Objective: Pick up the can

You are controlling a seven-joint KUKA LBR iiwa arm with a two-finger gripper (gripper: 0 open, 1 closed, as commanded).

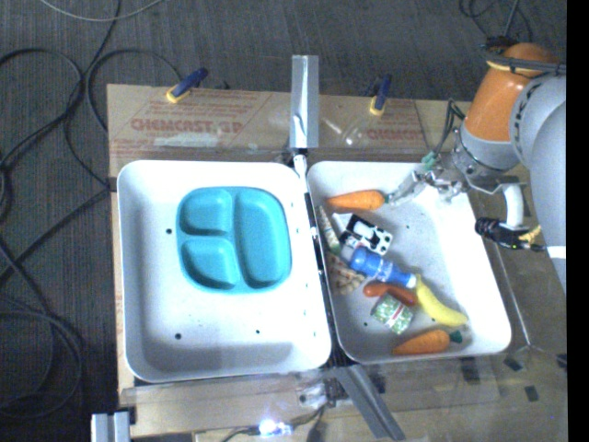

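1 can [392,315], 2 carrots [356,200], 1 banana [438,308], 1 blue tray [235,238]

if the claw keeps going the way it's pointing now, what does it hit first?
Most likely the orange carrot at the top of the right white bin: the claw points left toward its tip. Height above it is unclear from this slant.
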